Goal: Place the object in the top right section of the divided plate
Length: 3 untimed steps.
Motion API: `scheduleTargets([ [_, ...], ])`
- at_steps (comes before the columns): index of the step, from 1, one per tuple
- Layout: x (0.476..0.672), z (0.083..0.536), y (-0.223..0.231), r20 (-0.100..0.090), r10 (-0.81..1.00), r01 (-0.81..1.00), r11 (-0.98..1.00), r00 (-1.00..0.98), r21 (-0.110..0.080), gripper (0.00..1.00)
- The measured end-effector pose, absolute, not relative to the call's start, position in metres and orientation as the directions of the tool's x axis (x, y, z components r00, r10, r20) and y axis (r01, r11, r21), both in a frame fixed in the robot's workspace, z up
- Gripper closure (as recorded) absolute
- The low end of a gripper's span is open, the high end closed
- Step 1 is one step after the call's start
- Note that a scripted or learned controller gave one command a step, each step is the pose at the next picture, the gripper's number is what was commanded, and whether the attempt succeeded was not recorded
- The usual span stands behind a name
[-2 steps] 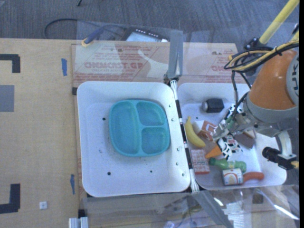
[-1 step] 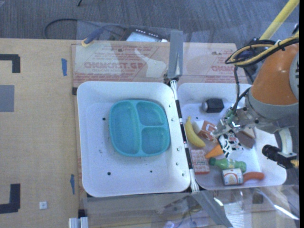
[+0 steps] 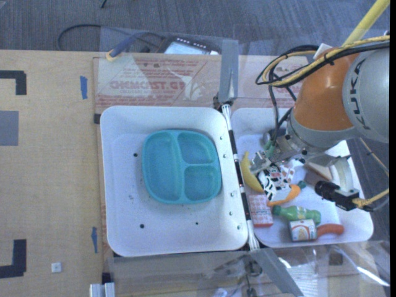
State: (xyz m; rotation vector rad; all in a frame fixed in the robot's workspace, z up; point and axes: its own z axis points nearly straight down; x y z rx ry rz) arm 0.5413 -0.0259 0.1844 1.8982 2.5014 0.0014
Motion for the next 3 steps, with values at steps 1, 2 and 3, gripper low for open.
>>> scheduleTargets([
  [1, 0.531, 0.184, 0.076, 0.001, 0.974, 0.974, 0.228, -0.228, -0.001, 1.0],
  [2, 0.49, 0.289, 0.05, -0.001, 0.945, 0.945, 0.327, -0.327, 0.0, 1.0],
  [3, 0.518, 0.237, 0.102, 0.0, 0.951, 0.951, 0.309, -0.309, -0.002, 1.0],
])
